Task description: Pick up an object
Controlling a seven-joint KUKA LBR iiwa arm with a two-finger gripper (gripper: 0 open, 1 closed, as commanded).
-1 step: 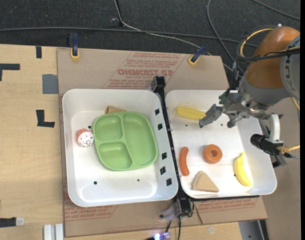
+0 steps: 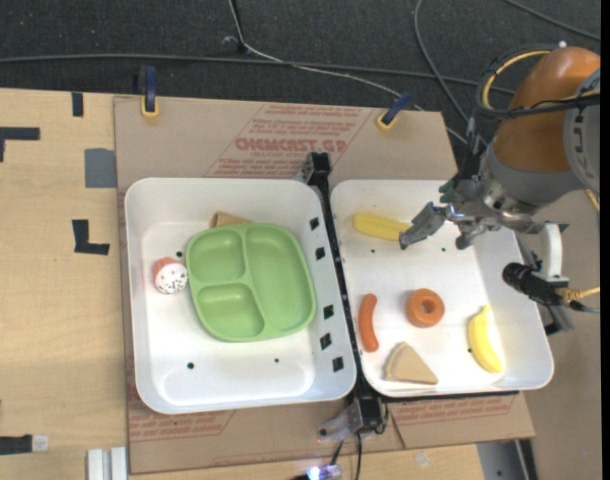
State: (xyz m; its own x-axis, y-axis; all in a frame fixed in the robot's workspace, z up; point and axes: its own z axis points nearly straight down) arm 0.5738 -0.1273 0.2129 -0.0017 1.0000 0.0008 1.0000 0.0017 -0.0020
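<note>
Gripper (image 2: 443, 227) spread open, nothing between its fingers, poised over the right bin (image 2: 520, 368) just right of a yellow corn cob (image 2: 378, 227). Below the cob: doughnut (image 2: 424, 308), sausage (image 2: 368, 322), sandwich wedge (image 2: 411, 366), banana (image 2: 484, 340).

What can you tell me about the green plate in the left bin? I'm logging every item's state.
The green plate is a rounded-square divided tray that looks like matte plastic, with three compartments. It lies flat and slightly rotated in the left bin, toward its right side. A tan object peeks from beneath its upper edge; a small white ball sits at its left edge.
</note>
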